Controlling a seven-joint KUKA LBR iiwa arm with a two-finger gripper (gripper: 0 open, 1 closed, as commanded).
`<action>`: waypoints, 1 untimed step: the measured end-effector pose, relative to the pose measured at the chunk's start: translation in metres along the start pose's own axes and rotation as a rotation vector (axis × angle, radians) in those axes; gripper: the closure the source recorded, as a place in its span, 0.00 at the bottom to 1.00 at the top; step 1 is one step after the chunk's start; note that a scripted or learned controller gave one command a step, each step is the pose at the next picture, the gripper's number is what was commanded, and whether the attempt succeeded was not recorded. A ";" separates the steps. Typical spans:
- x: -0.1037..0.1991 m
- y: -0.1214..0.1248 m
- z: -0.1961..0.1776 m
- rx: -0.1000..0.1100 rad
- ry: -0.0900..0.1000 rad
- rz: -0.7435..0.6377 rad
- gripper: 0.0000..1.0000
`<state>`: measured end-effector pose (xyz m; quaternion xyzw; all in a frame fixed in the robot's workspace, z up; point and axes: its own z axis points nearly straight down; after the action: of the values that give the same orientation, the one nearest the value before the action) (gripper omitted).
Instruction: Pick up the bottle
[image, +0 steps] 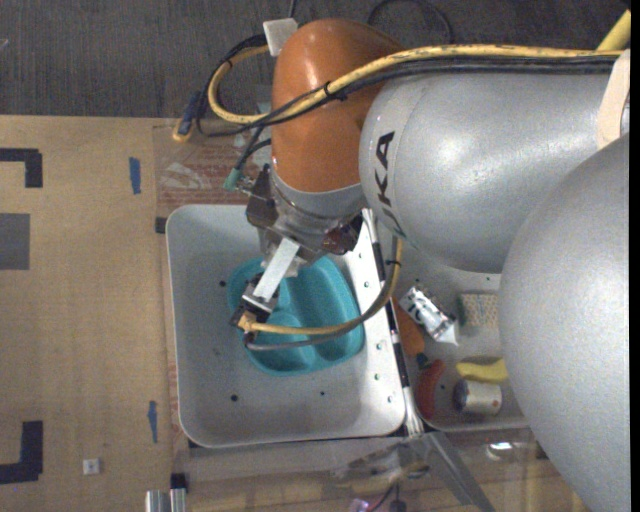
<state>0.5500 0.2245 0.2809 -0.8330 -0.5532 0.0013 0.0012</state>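
Note:
My gripper (303, 243) hangs below the orange wrist band over the left bin (200, 400), just above a teal moulded plastic object (315, 330) lying near that bin's right wall. The wrist hides the top of the teal object. In the right bin (412, 420) a small white object with dark markings (430, 312), possibly a bottle, lies on its side. A silver cylinder (478, 397) stands lower down in the same bin. I cannot tell which of these is the bottle. Nothing shows held by the gripper.
The right bin also holds an orange-red round item (432, 385), a yellow piece (485, 369) and a beige sponge (480, 310). The big grey arm covers most of that bin. Bare white floor lies in the left bin's left and front parts.

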 end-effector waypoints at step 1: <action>0.024 0.054 -0.023 -0.003 0.001 0.083 1.00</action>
<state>0.6093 0.2261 0.3032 -0.8553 -0.5181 0.0000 0.0001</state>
